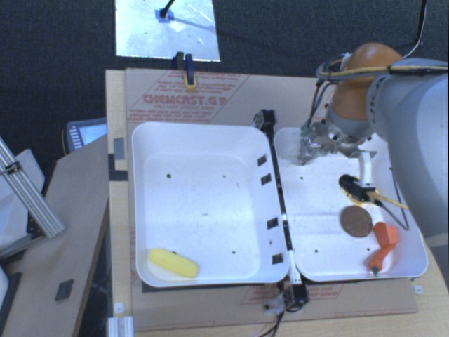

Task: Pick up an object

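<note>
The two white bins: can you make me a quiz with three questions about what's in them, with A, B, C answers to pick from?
1. Where does the yellow corn cob lie?
A. near front corner of the left bin
B. middle of the right bin
C. on the bench outside the bins

2. What colour is the carrot-shaped toy?
A. blue
B. orange
C. purple

3. Where is the brown round disc in relation to the end effector?
A. clamped in it
B. hanging under it
C. lying apart from it on the bin floor

Answers: 1 A, the corn sits by the left bin's near front corner. 2 B, the toy is orange with a small green tip. 3 C, the disc rests flat in the right bin, while the end effector is over that bin's far end.
</note>
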Controlling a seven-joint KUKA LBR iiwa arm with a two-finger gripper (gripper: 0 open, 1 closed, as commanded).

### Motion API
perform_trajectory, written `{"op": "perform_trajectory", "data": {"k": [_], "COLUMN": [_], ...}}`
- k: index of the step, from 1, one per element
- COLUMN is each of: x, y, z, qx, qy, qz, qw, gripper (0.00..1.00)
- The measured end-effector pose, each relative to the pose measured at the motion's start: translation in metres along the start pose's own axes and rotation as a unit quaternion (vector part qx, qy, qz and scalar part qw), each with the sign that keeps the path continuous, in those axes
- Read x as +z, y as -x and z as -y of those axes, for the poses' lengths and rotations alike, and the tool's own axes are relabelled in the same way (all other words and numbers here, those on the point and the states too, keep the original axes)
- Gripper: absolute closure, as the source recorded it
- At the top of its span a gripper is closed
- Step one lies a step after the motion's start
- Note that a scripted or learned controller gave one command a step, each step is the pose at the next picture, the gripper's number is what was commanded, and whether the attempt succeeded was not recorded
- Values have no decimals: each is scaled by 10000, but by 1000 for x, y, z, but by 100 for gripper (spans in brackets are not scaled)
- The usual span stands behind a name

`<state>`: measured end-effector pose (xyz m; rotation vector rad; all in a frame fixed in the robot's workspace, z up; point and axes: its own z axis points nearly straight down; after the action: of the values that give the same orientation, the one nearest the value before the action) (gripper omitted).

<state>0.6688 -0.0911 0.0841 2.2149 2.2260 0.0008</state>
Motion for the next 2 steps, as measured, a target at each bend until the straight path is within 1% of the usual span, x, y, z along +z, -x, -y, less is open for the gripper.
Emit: {"op": "perform_trajectory", "data": {"k": [2], "x": [-24], "y": [0], "z": [-3], "qx": [-13], "qy": [41], "qz": [4], "qw": [10000], "gripper": [100]}}
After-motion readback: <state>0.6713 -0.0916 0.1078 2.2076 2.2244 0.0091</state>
